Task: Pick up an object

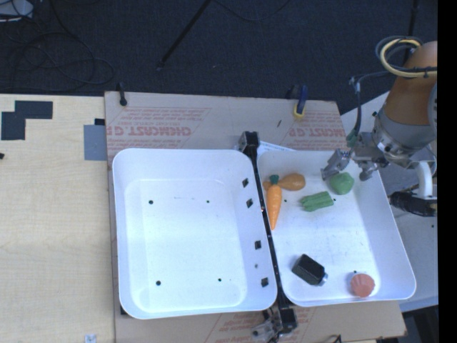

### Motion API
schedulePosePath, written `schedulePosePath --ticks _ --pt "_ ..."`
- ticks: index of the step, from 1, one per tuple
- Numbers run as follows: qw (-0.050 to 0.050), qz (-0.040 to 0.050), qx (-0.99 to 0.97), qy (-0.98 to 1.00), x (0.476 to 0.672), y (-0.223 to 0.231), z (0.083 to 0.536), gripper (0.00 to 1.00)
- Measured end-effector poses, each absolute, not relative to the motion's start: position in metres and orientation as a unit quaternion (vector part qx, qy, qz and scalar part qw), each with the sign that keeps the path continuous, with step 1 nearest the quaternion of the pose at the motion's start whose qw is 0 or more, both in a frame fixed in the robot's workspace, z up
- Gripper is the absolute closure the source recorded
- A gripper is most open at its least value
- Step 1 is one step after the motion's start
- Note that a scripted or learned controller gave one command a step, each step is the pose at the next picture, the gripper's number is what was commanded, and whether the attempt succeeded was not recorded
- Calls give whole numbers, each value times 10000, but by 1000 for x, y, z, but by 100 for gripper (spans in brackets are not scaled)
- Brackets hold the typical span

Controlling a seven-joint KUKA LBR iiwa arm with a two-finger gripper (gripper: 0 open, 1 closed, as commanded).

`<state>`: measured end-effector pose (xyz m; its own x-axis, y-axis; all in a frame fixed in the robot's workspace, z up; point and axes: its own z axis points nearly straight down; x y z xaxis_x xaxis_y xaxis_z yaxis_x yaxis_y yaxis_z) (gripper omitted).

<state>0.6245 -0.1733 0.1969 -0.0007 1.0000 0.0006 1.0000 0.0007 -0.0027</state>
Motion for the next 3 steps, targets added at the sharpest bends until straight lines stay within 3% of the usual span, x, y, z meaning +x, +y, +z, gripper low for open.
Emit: schedulePosePath --ticks 1,2,3 --pt "-82 -34 -7058 -7084 638 -192 389 0" --pt "-8 -23 -7039 -7103 627 -108 435 0" --pt "-4 -18 -7038 -7104 617 -24 488 0"
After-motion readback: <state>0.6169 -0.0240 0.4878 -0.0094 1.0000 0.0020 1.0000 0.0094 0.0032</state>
